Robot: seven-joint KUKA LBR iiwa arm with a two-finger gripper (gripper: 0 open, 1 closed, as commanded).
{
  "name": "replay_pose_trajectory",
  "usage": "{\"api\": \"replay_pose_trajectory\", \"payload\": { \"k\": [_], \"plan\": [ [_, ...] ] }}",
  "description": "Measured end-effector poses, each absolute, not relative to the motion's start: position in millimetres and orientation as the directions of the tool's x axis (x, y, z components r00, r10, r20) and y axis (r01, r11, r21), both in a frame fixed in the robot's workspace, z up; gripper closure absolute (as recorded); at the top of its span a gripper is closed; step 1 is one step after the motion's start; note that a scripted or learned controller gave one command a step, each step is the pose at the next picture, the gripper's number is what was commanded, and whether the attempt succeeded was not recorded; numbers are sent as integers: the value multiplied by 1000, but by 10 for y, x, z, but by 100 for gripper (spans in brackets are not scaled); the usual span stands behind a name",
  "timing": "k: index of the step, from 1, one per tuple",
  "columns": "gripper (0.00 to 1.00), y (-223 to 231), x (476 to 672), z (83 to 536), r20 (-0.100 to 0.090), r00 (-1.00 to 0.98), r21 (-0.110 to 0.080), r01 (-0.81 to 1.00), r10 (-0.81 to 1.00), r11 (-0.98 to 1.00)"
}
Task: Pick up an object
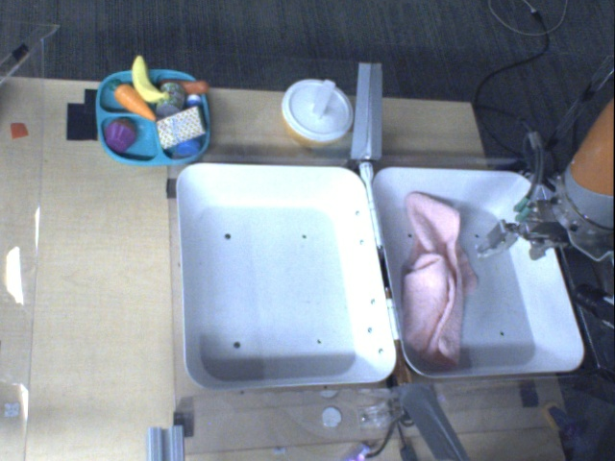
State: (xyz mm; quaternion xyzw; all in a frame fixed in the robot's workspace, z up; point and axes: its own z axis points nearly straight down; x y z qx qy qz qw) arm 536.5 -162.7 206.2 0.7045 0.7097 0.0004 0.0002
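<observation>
Two shallow white bins sit side by side on the wooden bench (96, 286): the left bin (279, 277), and the right bin (509, 286), which holds a pale pink cloth (432, 281). The cloth is soft and rumpled, folded into a long strip lying lengthwise along the right bin's left wall, its lower end bunched thicker. The gripper (495, 238) hangs over the right bin just to the cloth's right, clear of it, and whether its jaws are wide or narrow I cannot tell; beyond the bins stand a blue tray of toy food (152, 115) and a white lidded cup (317, 111).
</observation>
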Motion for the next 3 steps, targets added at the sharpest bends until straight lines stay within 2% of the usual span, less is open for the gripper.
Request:
{"api": "replay_pose_trajectory", "payload": {
  "k": [1,2,3],
  "plan": [
    [0,-914,5461,947,-1,-32,11,999,999,32],
    [100,-895,5487,1026,2,-36,12,999,999,36],
    [100,-771,6349,1832,-2,-193,4,981,981,193]
  ]
}}
